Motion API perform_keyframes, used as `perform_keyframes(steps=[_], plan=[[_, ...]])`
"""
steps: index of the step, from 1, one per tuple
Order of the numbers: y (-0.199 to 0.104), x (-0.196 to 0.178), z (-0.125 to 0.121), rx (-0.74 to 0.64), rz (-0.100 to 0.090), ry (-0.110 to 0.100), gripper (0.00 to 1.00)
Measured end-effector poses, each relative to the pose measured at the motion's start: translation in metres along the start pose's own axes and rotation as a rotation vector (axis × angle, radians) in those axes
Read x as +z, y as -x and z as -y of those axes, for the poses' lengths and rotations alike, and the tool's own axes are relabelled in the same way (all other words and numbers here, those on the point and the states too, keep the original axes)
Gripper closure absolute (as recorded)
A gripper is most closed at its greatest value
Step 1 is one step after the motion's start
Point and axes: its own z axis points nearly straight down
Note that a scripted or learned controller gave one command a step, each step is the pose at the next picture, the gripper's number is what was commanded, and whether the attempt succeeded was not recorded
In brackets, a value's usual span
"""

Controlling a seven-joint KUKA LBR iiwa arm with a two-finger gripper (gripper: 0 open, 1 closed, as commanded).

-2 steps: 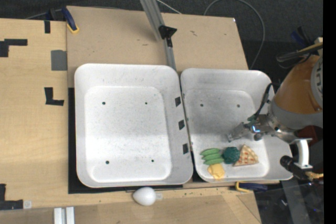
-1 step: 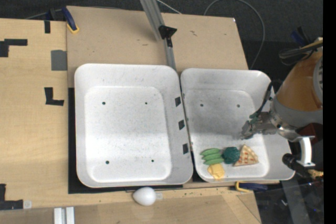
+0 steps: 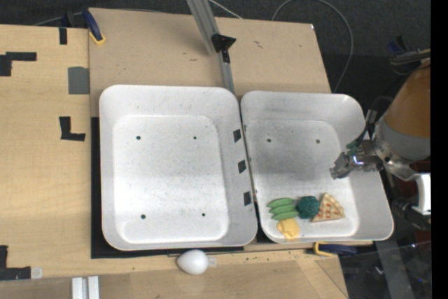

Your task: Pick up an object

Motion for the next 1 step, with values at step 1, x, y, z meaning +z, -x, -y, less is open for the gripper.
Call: perform_keyframes(steps=[1], plan=[[-0.0043,-0.043,-0.0012,-0.002,0.0,0.001,1.0]])
